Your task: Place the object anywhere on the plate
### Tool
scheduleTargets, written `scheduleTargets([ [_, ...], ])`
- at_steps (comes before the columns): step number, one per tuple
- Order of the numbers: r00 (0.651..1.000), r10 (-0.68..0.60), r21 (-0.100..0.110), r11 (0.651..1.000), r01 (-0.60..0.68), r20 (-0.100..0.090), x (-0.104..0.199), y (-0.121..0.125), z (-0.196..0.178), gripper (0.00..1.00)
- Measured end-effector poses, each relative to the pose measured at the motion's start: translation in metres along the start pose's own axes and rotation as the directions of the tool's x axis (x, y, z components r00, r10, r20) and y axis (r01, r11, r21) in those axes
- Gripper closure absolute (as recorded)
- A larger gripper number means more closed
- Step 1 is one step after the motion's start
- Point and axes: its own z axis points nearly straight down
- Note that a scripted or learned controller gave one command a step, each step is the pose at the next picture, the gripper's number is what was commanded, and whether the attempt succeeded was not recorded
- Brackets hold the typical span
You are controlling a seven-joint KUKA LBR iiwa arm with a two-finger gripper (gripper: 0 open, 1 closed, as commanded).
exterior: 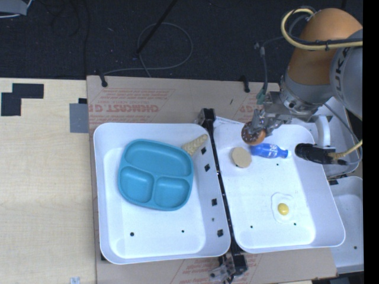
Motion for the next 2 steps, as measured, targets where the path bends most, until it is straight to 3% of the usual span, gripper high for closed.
scheduleTargets([
  [2,1.000,-0.001,0.000,1.000,0.001,0.000,0.098,-0.047,-0.008,1.00],
])
